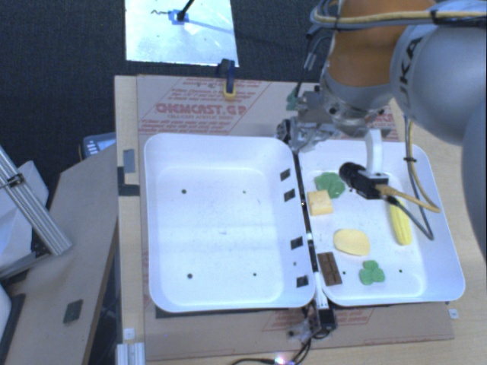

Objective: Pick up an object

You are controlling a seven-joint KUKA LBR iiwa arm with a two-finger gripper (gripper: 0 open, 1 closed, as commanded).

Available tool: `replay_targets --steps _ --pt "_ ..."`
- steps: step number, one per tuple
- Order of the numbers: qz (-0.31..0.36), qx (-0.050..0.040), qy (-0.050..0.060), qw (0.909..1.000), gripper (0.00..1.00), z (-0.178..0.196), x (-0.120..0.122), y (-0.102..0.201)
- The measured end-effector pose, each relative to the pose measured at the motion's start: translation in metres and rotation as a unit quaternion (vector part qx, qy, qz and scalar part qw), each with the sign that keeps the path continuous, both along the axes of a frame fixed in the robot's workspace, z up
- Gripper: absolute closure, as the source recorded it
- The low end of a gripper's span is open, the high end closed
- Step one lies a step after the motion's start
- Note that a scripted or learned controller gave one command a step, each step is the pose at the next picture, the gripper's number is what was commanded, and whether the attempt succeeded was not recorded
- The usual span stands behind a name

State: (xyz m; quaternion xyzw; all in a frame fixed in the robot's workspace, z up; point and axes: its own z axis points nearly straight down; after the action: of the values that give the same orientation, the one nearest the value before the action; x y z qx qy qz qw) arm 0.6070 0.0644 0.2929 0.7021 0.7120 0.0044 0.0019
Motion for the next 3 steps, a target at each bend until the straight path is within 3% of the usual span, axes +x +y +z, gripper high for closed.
replay_targets --steps 1,2,3 --pt "0.0 0.0014 0.001 1.0 1.0 0.065 -0.074 0.078" --pt "-0.002 0.0031 -0.005 1.0 1.0 0.25 -0.094 0.127" --pt "-0.003 -0.0044 0.012 0.9999 1.0 0.058 -0.123 0.172"
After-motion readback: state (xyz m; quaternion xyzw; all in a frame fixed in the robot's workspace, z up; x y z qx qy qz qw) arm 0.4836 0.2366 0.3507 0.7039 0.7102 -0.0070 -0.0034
